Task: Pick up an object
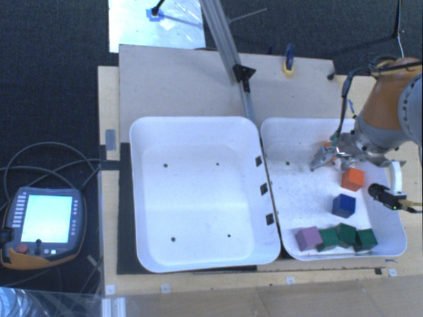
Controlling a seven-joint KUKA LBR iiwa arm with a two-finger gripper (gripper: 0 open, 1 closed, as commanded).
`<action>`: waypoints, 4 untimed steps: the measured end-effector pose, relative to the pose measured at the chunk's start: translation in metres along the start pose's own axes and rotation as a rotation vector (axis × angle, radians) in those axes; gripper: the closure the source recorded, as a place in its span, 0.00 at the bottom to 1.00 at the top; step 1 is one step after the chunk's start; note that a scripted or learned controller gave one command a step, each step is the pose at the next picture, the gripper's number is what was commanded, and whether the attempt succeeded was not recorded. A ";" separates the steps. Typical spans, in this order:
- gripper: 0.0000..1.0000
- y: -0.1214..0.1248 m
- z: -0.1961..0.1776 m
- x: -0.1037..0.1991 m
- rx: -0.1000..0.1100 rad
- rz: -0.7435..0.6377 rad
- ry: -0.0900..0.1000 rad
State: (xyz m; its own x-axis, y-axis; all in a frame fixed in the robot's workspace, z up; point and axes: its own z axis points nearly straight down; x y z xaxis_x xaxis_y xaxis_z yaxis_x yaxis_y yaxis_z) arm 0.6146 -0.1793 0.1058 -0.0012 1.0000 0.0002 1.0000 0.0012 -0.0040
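Observation:
In the right bin (291, 137) lie several blocks. An orange one (353, 178) sits at the right, with a blue one (344, 205) just below it. Along the front wall a purple block (307, 238) lies beside three green blocks (328, 238) (346, 233) (365, 240). My gripper (324, 158) hangs low over the bin's upper middle, up and to the left of the orange block. Its metal fingers are spread open with nothing between them.
The left bin (142, 177) adjoins the right one along a shared rim with black clips (264, 189). A slanted metal pole (221, 32) crosses the back of the bench. A teach pendant (43, 226) lies on the floor at the far left.

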 end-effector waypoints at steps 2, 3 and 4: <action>1.00 0.002 0.003 0.000 -0.009 -0.003 -0.001; 1.00 0.003 -0.041 -0.002 -0.010 -0.002 -0.001; 1.00 0.007 -0.086 -0.006 -0.011 -0.003 -0.002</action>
State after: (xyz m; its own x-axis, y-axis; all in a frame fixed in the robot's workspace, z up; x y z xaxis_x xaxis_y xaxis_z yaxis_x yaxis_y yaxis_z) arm 0.6221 -0.1855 0.1917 -0.0040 1.0000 -0.0019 1.0000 0.0040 0.0069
